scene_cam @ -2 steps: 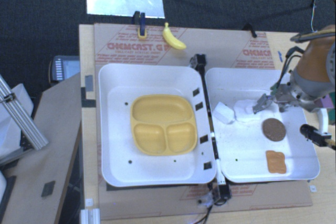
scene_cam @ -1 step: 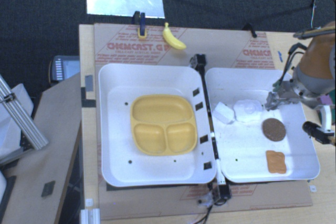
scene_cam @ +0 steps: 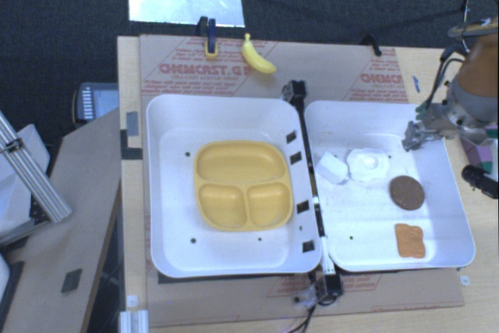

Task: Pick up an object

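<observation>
The right bin [scene_cam: 444,168] holds a small white block [scene_cam: 331,168], a white fried-egg toy [scene_cam: 368,164], a round brown patty [scene_cam: 407,193] and an orange-brown rectangular piece [scene_cam: 410,240]. My gripper [scene_cam: 413,138] hangs over the bin's upper right part, up and to the right of the egg and above the patty. Nothing shows between its tips, and it touches none of the objects. The grey arm with its orange band [scene_cam: 477,70] comes in from the right edge.
A yellow three-compartment plate [scene_cam: 242,185] lies in the left bin [scene_cam: 168,168]. A yellow banana [scene_cam: 257,57] and a clamp [scene_cam: 210,39] sit on the board behind the bins. A black divider [scene_cam: 306,175] runs between the bins.
</observation>
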`<action>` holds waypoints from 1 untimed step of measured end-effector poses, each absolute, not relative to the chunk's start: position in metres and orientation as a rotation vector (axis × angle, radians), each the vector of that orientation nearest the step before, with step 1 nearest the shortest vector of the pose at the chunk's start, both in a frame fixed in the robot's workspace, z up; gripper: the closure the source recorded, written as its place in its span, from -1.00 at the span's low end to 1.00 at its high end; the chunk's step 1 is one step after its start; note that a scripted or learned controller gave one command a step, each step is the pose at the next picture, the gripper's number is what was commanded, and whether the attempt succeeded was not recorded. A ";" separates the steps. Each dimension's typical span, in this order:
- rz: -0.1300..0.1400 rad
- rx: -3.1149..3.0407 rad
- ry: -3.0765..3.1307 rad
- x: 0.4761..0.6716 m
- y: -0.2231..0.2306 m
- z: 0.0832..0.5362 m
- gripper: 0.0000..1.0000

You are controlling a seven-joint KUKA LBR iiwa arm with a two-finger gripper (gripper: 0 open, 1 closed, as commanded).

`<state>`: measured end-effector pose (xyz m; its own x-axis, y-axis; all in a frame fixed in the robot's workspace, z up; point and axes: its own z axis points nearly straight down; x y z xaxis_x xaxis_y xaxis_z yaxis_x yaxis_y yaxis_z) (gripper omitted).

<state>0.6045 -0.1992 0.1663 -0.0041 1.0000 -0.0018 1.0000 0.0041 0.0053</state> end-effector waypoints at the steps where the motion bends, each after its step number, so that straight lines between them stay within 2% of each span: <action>1: 0.006 2.210 2.221 0.613 -0.202 0.229 1.00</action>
<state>0.6134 -0.2025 0.2287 -0.0051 1.0000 -0.0032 0.9999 0.0051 0.0088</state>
